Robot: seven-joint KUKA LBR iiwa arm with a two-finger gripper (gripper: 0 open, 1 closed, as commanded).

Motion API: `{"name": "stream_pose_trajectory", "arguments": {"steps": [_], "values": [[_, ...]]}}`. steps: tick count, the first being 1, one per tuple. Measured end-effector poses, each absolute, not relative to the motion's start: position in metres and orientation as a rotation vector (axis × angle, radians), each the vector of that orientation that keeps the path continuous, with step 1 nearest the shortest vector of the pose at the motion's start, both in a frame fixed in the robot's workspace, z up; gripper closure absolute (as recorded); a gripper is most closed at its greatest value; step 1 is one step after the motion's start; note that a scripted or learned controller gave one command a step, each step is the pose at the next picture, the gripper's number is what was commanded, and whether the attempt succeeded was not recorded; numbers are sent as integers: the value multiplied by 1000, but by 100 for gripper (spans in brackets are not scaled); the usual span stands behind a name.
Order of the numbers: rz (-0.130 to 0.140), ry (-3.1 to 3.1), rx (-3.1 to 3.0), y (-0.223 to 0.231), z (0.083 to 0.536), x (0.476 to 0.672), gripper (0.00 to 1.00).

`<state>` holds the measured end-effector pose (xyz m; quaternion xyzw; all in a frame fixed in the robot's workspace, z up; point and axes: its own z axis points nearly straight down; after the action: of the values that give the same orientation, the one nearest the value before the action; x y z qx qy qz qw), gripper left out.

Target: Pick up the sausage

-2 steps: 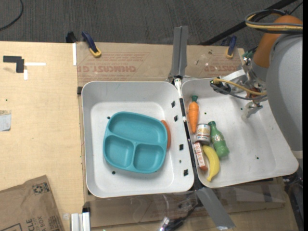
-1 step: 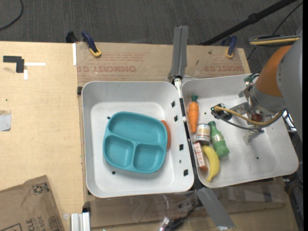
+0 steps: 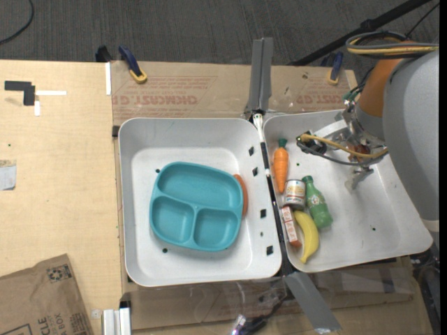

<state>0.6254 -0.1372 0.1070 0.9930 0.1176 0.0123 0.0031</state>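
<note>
The sausage (image 3: 289, 227) is a small reddish-brown stick lying along the left wall of the right bin (image 3: 391, 236), just left of the banana (image 3: 307, 236) and below the small can (image 3: 295, 192). My gripper (image 3: 358, 174) hangs over the upper right part of that bin, under the grey arm with its orange band and a bundle of cables. It is well to the right of the sausage and above it in the view, with nothing visibly held.
A carrot (image 3: 280, 167) and a green bottle (image 3: 318, 204) also lie in the right bin near the sausage. The left bin (image 3: 140, 257) holds a teal divided plate (image 3: 195, 206) with an orange object (image 3: 242, 190) at its right edge.
</note>
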Motion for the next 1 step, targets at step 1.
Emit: {"name": "stream_pose_trajectory", "arguments": {"steps": [1], "values": [[15, 333, 3132, -151, 107, 658, 0]]}}
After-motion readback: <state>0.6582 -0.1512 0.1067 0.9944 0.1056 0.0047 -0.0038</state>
